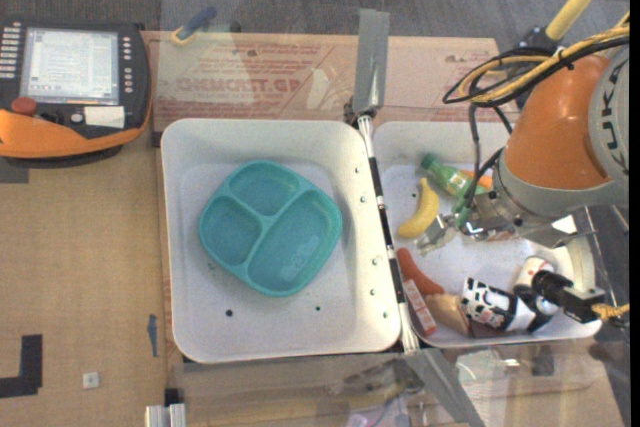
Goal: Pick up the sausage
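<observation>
Jaws [440,233] were poised low in the right bin [520,340], beside the banana [420,212].
Their state could not be told; the sausage [418,276] was left just below them, untouched against the bin's left wall, so a short reach was judged necessary.

Two shallow white bins are sitting side by side on the bench, with the left bin [180,245] holding a teal three-compartment plastic plate [270,227] near its middle. Right of that plate, across the divider, the right bin [520,333] is holding a red sausage [418,274] by its left wall, a yellow banana [422,211] lying behind the sausage, and a black-and-white toy cow [492,307] lying right of it. The gripper [447,229] is hanging right of the banana. An orange-and-grey control pendant [70,87] is resting far left of the plate and behind it.
</observation>
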Tool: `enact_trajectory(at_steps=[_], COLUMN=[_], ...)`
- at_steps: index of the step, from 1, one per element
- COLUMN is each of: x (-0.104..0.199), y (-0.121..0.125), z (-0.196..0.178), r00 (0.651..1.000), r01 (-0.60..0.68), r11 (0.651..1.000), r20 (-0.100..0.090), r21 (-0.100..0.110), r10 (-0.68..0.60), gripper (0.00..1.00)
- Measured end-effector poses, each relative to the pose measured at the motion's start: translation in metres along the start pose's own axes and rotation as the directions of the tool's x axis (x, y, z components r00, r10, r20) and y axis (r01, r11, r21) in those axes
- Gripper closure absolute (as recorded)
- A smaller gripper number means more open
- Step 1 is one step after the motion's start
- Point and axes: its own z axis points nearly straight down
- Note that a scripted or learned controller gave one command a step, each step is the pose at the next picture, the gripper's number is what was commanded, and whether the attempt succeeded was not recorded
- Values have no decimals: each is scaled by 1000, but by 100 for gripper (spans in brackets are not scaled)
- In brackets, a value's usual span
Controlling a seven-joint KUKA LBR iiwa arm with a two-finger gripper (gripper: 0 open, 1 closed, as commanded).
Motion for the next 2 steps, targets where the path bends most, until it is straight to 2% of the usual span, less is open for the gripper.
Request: enact_trajectory(at_steps=[1, 2], x=[70, 17], y=[-11, -21], z=[0, 0], r00=[999, 998], r01=[44, 68], r11=[999, 998], r20=[-2, -1], r21=[4, 3], r10=[-44, -68], gripper=[0, 0])
